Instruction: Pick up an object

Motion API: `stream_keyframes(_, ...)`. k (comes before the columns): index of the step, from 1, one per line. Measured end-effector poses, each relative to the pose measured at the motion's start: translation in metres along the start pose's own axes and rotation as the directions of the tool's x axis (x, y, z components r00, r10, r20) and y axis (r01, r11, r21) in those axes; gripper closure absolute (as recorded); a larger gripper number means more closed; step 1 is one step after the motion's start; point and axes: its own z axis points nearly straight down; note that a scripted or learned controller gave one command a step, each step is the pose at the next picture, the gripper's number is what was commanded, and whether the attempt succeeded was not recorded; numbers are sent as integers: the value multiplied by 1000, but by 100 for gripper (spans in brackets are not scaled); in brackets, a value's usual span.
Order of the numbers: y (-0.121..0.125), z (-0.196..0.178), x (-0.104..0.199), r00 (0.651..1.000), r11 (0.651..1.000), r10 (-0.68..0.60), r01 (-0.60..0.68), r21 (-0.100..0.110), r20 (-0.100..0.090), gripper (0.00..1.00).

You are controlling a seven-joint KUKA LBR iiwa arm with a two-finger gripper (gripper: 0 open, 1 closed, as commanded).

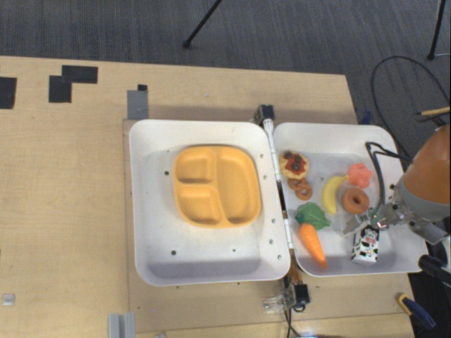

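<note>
The right bin [394, 259] holds several toy foods. There is a small pizza tart [294, 164], a little brown ring [304, 190], a yellow banana [331, 193], a pink piece [359, 174], a brown doughnut [355, 201], a green broccoli [313, 216], an orange carrot [312, 243] and a black-and-white milk carton [366, 246]. My gripper [366, 224] is low in this bin, just above the carton's top and right below the doughnut. The arm's orange band [431, 171] rises behind it at the right edge.
The left bin [151, 189] carries a yellow divided plate [215, 186] at its middle. A ridge [277, 189] separates the two bins. A black cable [377, 167] loops over the right bin's far right side. Tan bench surface lies to the left.
</note>
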Motion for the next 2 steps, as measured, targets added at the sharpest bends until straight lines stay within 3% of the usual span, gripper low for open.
stream_keyframes(1, 2, -11, 0, 1000, 1000, -1, 1, -4, 2, 100)
stream_keyframes(2, 20, -114, 69, 1000, 1000, 8, -8, -3, 1, 100)
